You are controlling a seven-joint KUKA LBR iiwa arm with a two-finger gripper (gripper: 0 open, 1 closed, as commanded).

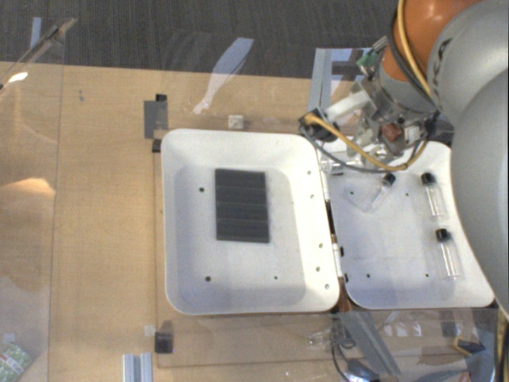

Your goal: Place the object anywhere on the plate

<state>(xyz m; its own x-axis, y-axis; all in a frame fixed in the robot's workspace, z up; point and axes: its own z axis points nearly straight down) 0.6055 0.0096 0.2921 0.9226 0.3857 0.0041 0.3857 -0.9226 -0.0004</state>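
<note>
At the frame's upper right, the arm (pixel 457 70) hangs over the right bin (pixel 398 269); whether its fingers are apart, I cannot tell. A dark plate (pixel 242 205) lies in the left bin (pixel 179 277).

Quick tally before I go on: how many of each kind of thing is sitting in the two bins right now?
White bins: 2, left bin and right bin
Dark grey ridged plate: 1, in the left bin
Clear tubes with black caps: 3, in the right bin
Total: 6
</note>
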